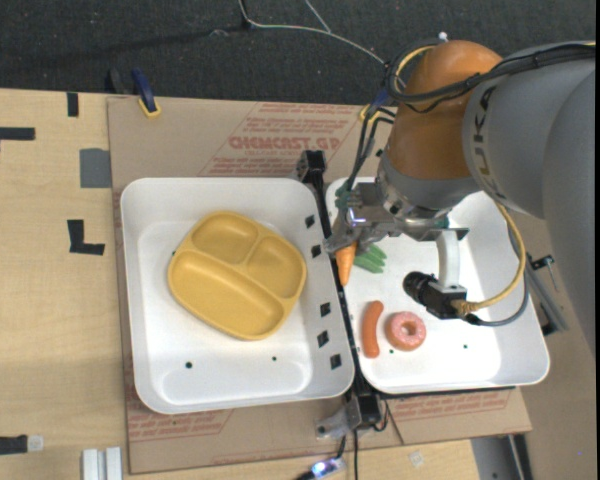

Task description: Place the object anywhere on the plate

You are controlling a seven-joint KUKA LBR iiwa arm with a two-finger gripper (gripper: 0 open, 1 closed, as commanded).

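Observation:
A yellow divided plate (238, 273) lies in the left white bin (150, 368). My gripper (353, 232) hangs over the left edge of the right bin (510, 358), close to the divider between the bins. An orange toy carrot (346, 263) sits right under the gripper's tip, pointing down, and its upper end meets the gripper. A green leafy piece (372, 259) lies just to the carrot's right. The view does not show whether the carrot is gripped or resting in the bin.
A reddish sausage (371, 329) and a pink donut (407, 330) lie at the front of the right bin. A black cable fitting (432, 294) hangs from the arm above them. The arm's bulk covers the back of the right bin.

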